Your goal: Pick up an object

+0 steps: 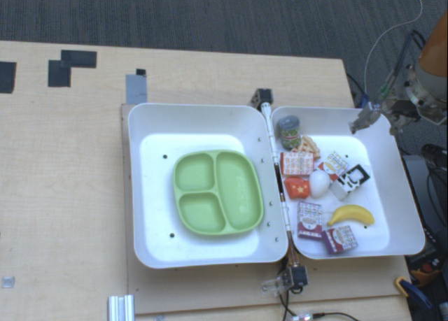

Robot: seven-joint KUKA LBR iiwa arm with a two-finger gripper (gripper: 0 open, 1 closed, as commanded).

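Over far right corner of right bin (392, 173), claw (381, 118) is seen with fingers spread, nothing held. Objects clustered below-left: banana (351, 215), egg (319, 184), small cartons (297, 164). Isolated banana judged best target; descent to be centred, closure delayed until fingers straddle it.

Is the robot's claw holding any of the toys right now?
No, nothing is held. The claw sits open over the top right rim of the right bin, apart from the banana and the other toys lying in it.
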